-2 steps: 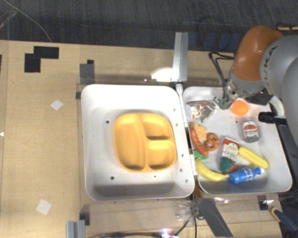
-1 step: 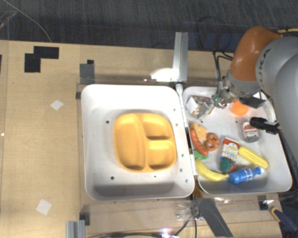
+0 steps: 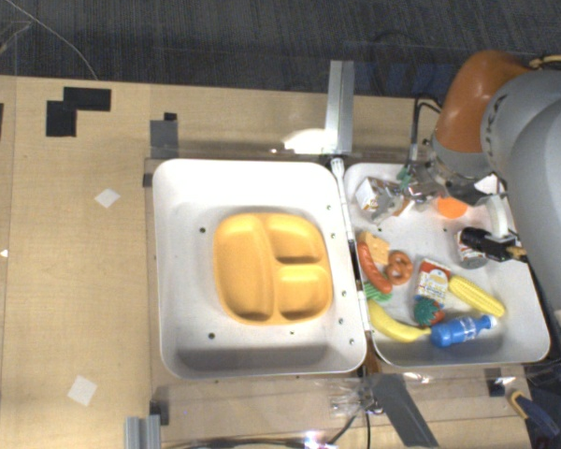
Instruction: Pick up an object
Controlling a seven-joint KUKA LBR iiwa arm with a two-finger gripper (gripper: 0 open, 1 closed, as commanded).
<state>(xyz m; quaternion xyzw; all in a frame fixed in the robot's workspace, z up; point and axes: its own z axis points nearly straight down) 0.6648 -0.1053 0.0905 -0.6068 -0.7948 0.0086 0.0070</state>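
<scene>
Fingers low in right white bin's back-left corner, grip state unreadable, orange ball just beside, pretzel, yellow plastic banana, blue bottle, corn cob crowding the front, yellow divided tray centred in left bin.

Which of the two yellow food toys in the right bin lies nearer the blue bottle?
The banana, curving just left of the blue bottle; the corn cob lies above it.

Yellow divided tray in left bin, toy food, banana, blue bottle in right bin, fingers at its far end
</scene>
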